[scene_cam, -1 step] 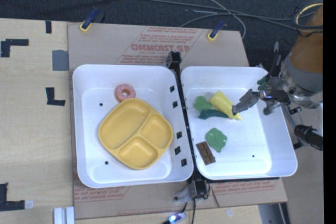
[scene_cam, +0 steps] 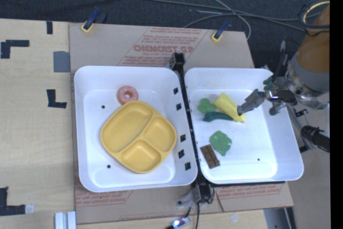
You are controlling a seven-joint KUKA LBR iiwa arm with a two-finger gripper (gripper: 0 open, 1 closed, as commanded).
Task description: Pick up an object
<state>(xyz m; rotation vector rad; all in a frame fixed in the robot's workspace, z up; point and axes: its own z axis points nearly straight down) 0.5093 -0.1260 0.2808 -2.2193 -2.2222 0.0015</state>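
Gripper point(scene_cam: 247, 106): at 3 o'clock in the right bin point(scene_cam: 284, 166), its tip touching the yellow wedge point(scene_cam: 228, 106); its opening cannot be told.
Yellow wedge: beside green pieces point(scene_cam: 210, 109).
Left bin point(scene_cam: 86, 131): yellow divided plate point(scene_cam: 138, 135), pink donut point(scene_cam: 127, 95) at 11 o'clock.

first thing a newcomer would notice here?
Probably the big yellow divided tray lying in the left bin, with a small pink donut beside its upper edge. Next, the gripper reaching in from the right, down at the yellow wedge-shaped piece among the green pieces in the right bin.
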